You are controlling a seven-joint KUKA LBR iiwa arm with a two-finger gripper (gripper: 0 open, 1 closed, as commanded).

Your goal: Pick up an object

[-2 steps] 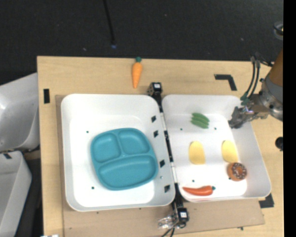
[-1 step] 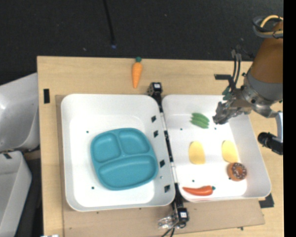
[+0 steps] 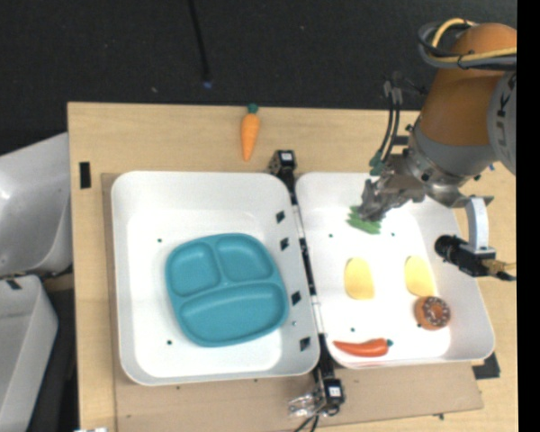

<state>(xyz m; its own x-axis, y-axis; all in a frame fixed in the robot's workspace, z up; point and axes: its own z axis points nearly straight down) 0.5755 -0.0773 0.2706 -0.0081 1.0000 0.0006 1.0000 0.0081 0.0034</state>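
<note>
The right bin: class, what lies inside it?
The right bin holds two yellow pieces, a brown doughnut, a red chilli and a green item, partly covered by the end effector.

Plastic on pale wood
Smooth, glossy white bins (image 3: 130, 241) sit on a matt wood-look worktop (image 3: 162, 129); the teal tray (image 3: 225, 288) looks smooth plastic.

bench (image 3: 162, 124) and both white bins lit evenly from above; left bin (image 3: 130, 241) and right bin (image 3: 328, 196) rendered bright, near blown out. far background left dark. soft shadows cast under blue tray (image 3: 225, 288). slight overall softness noted, fine detail lost.
</note>
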